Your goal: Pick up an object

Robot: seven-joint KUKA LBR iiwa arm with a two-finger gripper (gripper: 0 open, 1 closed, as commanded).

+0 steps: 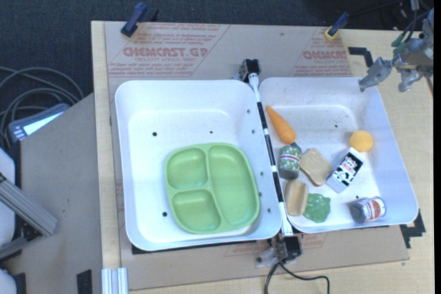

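Right white bin (386,113) holds seven small items. Orange plastic carrot (280,124) lies diagonal near left wall. Below it: round green-patterned can (290,158), tan bread slice (314,166), beige block (296,197), green leafy lump (318,207). Rightward: yellow-orange ball (360,141), black-and-white carton (345,170) tilted, small tin can (368,209) on its side.

Gripper (390,76) at far right edge: small, pale grey metal, two short fingers, one (367,77) on left with darker tip, other (408,78) on right. Grey-teal block above fingers. Thin dark cables run up from it toward far right corner.
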